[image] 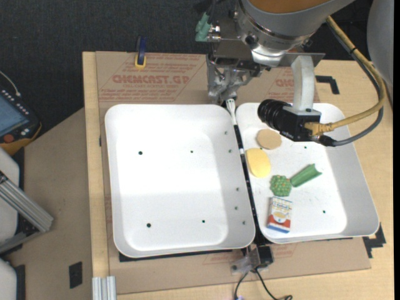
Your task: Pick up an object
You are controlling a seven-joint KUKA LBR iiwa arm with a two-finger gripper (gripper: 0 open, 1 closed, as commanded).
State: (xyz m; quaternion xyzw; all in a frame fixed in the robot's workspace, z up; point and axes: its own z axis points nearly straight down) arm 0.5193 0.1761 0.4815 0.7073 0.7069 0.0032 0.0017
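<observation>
A: Listing candidates in the shallow white plastic right bin (350, 186): a flat round tan biscuit-like disc (270, 139), a smooth yellow lemon-shaped object (258, 162), a green toy broccoli with a knobbly head and a long stalk (294, 180), and a small red, white and blue printed carton (280, 215). All lie in the left half of that bin, near the divide. The shallow white plastic left bin (125, 142) has dark dots on its floor.

B: Best pick, in my judgement?

A: The carton. It lies apart from the rest at the near end and has flat sides for two fingers. The yellow object sits just beside the bin wall, which would likely crowd one finger; the disc looks too flat to catch easily.

B: Arm pose?

A: The grey arm with orange band enters from the far right, wrist pointing down. The gripper (226, 92) hangs at the far edge, over the seam between the bins, well apart from every object. Nothing shows between its fingers; whether they stand apart or together, I cannot tell.

B: So the move calls for?

A: Travel nearward and right, then a straight descent.
</observation>
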